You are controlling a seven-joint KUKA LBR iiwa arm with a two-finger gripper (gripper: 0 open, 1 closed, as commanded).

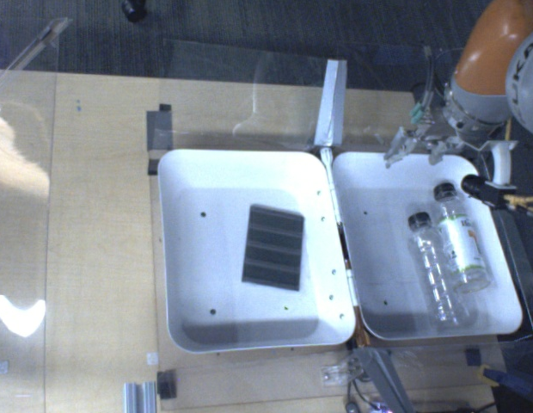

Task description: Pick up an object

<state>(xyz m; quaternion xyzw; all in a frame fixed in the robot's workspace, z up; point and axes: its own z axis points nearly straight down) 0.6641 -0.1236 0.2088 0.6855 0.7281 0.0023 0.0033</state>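
A dark grey ribbed rectangular pad (273,247) lies flat in the middle of the left bin (176,256). Two clear plastic bottles with black caps lie side by side in the right bin (374,239). The plain bottle (433,272) is on the left, and the bottle with a white and green label (462,241) is on the right. My gripper (414,150) hangs over the back rim of the right bin, behind the bottles and apart from them. Its fingers stand open with nothing between them.
A metal divider post (332,101) rises at the back between the two bins. A clear panel (26,144) covers the bench on the left. Cables and a black fitting (481,188) lie at the right bin's right edge.
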